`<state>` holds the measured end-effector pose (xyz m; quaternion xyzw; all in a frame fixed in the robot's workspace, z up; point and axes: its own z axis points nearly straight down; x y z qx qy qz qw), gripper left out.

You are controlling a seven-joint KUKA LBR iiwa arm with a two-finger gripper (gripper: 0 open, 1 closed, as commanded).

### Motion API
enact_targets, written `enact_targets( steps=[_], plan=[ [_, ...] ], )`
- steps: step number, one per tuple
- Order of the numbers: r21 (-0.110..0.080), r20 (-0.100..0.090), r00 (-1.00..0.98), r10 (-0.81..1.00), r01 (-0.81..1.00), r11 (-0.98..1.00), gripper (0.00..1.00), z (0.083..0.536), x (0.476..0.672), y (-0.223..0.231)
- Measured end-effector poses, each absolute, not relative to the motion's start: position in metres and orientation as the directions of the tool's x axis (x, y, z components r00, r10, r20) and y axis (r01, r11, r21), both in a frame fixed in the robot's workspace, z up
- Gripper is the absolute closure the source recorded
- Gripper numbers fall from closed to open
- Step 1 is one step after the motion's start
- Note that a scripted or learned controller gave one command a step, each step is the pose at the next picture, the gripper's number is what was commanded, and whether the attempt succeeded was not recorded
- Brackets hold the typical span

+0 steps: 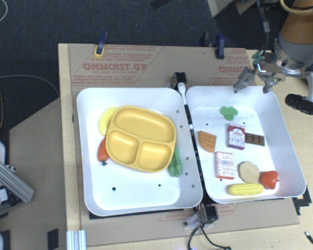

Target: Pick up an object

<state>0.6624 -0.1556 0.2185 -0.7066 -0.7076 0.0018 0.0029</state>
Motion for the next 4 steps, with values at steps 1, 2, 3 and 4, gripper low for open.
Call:
enact_targets(
  steps=[1, 2, 3, 4],
  plan=[
    [-0.007, 0.002, -0.001, 1.0, 1.0, 0.001, 0.0, 0.155, 0.665, -0.155],
    [-0.008, 0.002, -0.002, 1.0, 1.0, 0.002, 0.0, 0.091, 0.666, -0.152],
    [-0.002, 0.0, -0.002, 1.0, 1.0, 0.002, 0.0, 0.084, 0.666, -0.151],
    [0.003, -0.001, -0.003, 1.0, 1.0, 0.003, 1.0, 0.097, 0.668, -0.151]
  ],
)
